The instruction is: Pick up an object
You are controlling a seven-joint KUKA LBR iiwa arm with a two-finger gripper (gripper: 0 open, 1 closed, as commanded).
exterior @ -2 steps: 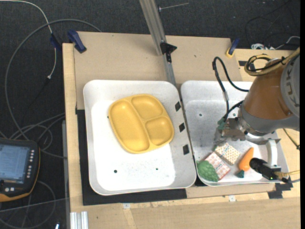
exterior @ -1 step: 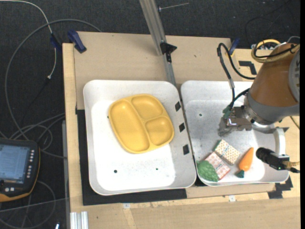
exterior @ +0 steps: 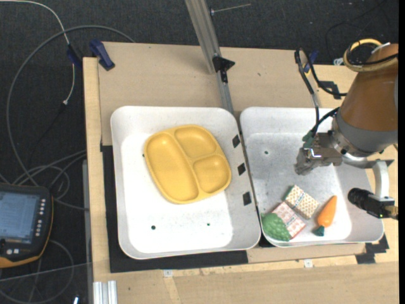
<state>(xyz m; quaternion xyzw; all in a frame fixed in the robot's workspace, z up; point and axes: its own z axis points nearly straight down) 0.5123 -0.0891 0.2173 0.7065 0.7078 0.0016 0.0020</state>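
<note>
Even, fairly bright overhead light, with no hard glare. The 2 white bins (exterior: 253,170) look nearly washed out, with soft shadows along their inner walls. The dark floor (exterior: 38,75) at the left of the frame stays dim. Focus is slightly soft throughout, with fine grain.

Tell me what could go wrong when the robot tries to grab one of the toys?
The toys sit bunched in the right bin's near corner: the green toy and two patterned blocks touch, so the hand might nudge neighbours or grab two at once. The carrot lies close to the bin wall, which could block a finger. The hand hangs above bare floor away from the toys, so closing here would likely catch nothing.
</note>
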